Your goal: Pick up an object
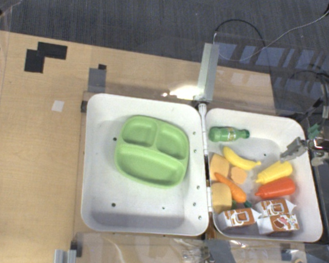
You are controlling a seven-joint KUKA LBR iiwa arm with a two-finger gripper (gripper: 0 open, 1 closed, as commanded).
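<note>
We see two white bins side by side. The left bin [93, 167] has a green tray [151, 150] lying flat in its middle. The tray has three little rooms, and nothing sits in them.

The right bin [270, 124] is full of toy food, all pushed toward 6 o'clock, so the pile is tight there. At 12 o'clock in this bin a green bottle [228, 133] lies on its side, apart from the rest. Just below it lies a banana [240, 160]. Cheese blocks [220, 165] and a carrot [231, 187] sit at 9 o'clock. A yellow bottle [275, 172] lies on top of a red one [275, 187], touching it. Two small cartons [260, 217] fill the 6 o'clock edge.

The gripper [294, 148] comes in from 3 o'clock and hangs over the bare floor at 2 o'clock, just beside the top of the yellow bottle. It looks a little open, with nothing between its fingers.

We think the yellow bottle is the thing to pick, because it is closest. It lies on top, so it is easy to reach.
</note>
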